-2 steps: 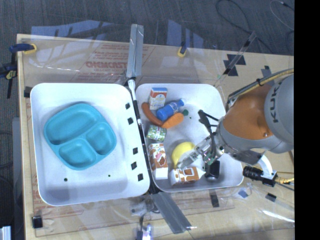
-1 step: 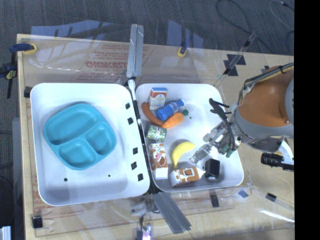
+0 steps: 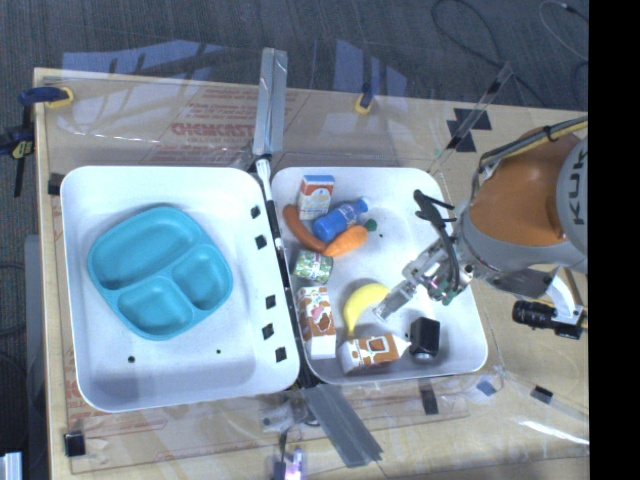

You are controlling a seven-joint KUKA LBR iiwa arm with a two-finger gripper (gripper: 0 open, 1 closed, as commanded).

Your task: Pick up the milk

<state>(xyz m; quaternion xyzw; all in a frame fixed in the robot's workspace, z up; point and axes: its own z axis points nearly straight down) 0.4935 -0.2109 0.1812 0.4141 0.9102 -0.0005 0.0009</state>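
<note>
1. Step in hand: approach, judged from the pose. No grasp made yet.
2. Gripper [image 3: 393, 306] low inside the right bin [image 3: 470, 313], just right of the yellow fruit [image 3: 363, 303], tip nearly touching it.
3. Claw opening: cannot tell from this slant. Nothing seen held in it.
4. Likely the milk: small white-and-blue carton with an orange top [image 3: 315, 196], upright, well above and left of the yellow fruit, near the bin's far-left corner. Label too small to read, so only a best guess.
5. Other candidates: brown-and-white carton [image 3: 375, 351] lying flat just below the yellow fruit; another carton [image 3: 317, 313] just left of it.
6. Clutter near the target: blue bottle [image 3: 340, 218] and orange carrot [image 3: 346, 240] between the yellow fruit and the top carton, bottle touching or almost touching the carton.
7. Next move calls for: lift clear of the yellow fruit, travel up-left over bottle and carrot, centre over the carton, descend with the claw spread across its narrow sides.
8. Risk: wrong pick on the yellow fruit if closed here; bottle nudged during descent.
</note>
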